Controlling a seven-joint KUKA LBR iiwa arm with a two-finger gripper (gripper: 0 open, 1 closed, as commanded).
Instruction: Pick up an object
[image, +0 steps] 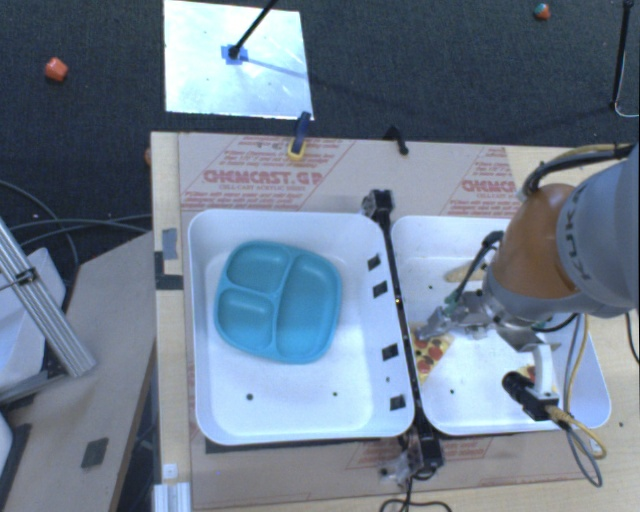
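Overhead, two white bins (300, 425) sit on a printed board (265, 175) over dark carpet (80, 130).

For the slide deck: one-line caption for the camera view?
KUKA arm's gripper lowered into right bin over a red-and-yellow patterned object; blue divided plate in left bin.

Red-yellow patterned flat object (432, 352) in right bin (470, 410), near divider, partly under arm.

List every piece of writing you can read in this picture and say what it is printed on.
"CHEMCAST GP": red print on the brown protective sheet under the bins, at upper left.
The smaller line beneath it: too blurred to read.
The same red print at upper right: partly covered, unreadable.
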